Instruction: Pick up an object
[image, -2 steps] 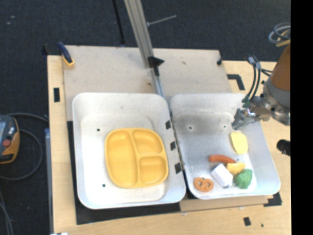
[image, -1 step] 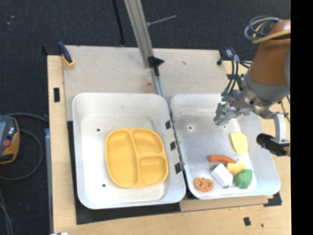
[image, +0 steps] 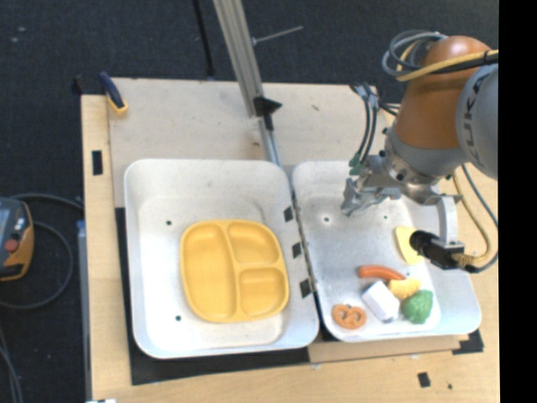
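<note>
My gripper (image: pixel 352 200) hangs over the back left part of the right bin (image: pixel 336 250), well away from the toys. At the bin's front right lie an orange-red sausage-like piece (image: pixel 381 272), a white block (image: pixel 380 300), a yellow piece (image: pixel 404 288), a green broccoli-like toy (image: pixel 418 306) and an orange pretzel-like ring (image: pixel 348 316). A flat pale yellow piece (image: pixel 406 243) lies further back by the right wall. I see nothing between the fingers.
The left bin (image: pixel 151 191) holds a yellow sectioned plate (image: pixel 235 269). A slanted metal post (image: pixel 239 44) rises behind the bins. The arm's orange and grey body (image: pixel 436 99) overhangs the right bin's back right corner, with cables along it.
</note>
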Controlling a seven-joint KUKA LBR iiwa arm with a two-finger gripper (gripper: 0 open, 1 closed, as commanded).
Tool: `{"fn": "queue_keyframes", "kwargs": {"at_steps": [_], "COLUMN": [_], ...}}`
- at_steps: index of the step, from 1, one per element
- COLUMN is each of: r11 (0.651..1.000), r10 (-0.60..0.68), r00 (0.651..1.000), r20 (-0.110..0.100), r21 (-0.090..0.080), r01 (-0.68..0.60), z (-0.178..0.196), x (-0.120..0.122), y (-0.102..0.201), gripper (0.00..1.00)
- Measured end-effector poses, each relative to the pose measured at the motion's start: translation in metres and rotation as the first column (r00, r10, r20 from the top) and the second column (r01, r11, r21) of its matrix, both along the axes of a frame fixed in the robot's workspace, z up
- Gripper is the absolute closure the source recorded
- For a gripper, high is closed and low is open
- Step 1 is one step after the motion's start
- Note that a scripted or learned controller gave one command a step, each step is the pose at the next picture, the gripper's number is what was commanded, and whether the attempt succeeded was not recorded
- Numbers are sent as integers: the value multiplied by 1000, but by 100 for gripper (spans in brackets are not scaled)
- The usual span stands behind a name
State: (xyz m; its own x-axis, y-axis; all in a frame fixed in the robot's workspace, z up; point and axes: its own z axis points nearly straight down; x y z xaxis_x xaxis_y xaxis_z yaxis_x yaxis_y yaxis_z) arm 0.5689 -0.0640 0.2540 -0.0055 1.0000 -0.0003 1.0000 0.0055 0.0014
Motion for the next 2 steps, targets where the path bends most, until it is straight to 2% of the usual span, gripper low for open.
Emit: {"fn": "queue_keyframes", "kwargs": {"at_steps": [1, 2], "r11": [1000, 1000], "r10": [2, 2], "r00": [1000, 1000], "r20": [0, -3], "r21": [1, 1], "r01": [-2, -2], "z": [-10, -22], "x": [16, 21], "y": [57, 110], "gripper": [100, 100]}}
